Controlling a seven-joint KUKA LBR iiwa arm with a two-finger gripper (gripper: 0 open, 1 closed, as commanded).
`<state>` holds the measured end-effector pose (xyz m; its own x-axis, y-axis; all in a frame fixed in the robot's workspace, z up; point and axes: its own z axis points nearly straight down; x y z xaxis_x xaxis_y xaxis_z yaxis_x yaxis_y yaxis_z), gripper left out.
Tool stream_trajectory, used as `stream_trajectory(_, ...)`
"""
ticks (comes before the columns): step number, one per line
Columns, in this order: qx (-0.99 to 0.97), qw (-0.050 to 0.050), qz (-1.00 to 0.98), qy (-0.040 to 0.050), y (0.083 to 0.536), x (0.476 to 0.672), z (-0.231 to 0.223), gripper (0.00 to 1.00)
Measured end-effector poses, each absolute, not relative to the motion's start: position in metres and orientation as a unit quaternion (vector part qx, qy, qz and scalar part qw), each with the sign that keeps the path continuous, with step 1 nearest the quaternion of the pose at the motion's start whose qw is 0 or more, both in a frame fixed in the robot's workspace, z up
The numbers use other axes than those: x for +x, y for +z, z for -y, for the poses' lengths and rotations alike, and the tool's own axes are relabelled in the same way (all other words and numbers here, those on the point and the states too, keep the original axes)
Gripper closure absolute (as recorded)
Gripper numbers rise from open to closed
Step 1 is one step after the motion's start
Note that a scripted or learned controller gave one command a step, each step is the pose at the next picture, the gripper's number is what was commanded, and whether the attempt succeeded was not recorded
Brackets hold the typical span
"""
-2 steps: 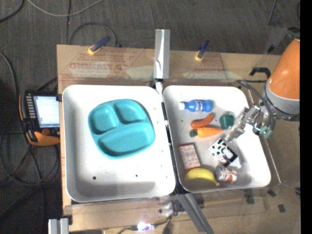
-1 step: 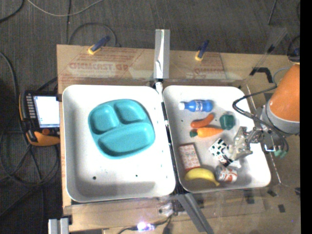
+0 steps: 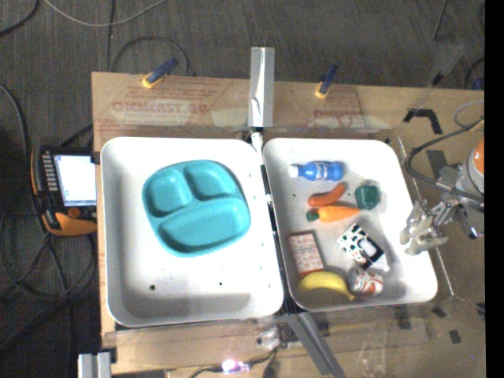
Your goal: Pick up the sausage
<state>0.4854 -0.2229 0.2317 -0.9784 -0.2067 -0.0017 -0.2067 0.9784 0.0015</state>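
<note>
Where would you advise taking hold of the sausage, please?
Probably at the middle of the sausage, from above, squeezing across its narrow width. It lies flat and slanted, with the carrot close along its lower side, so the upper end looks freer.

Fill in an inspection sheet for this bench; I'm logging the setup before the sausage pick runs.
Surface: two white bins side by side, left bin and right bin, on a brown board.
Job's things: sausage in the right bin, lying against the carrot.
Clutter: blue bottle, green object, banana, can, brown card, black-and-white box; teal divided plate in the left bin.
Grippers: gripper at the right bin's right rim, holding nothing.
Cables: loose cables on the floor around the bench.
Surroundings: handheld pendant to the left; two clamps on the board's far edge.
</note>
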Motion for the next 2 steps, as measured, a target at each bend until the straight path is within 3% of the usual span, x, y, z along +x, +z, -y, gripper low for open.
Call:
stream_trajectory(1,-0.105,0.003,-0.994,0.0034,0.240,0.488,0.220,1.00)
stream_trajectory(2,-0.163,0.000,-0.987,0.0009,0.180,0.538,0.222,1.00)
